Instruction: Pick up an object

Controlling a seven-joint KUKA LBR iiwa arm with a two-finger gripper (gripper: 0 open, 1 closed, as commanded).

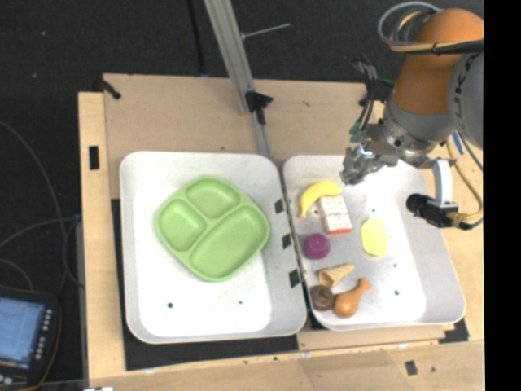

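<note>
Camera view: arm cut off at the right edge, so only the orange band and grey wrist show; gripper is a small dark blur, can't tell its state, and nothing is seen gripped in it. It hangs over the top-left part of the right bin. Banana lies just below-left of the gripper, near but apart from it; red-and-white box touches the banana's lower right. Yellow lemon-like piece sits to the right of the box, purple ball below the box. Lower down: ice cream cone, a brown round item that is hard to identify, and an orange-brown pear-shaped piece beside it. Left bin holds a green divided plate, well apart from the gripper. Both bins sit on a tan wooden bench with dark floor around. A metal pole slants in from the top. A screen device is cut off at bottom-left.
</note>
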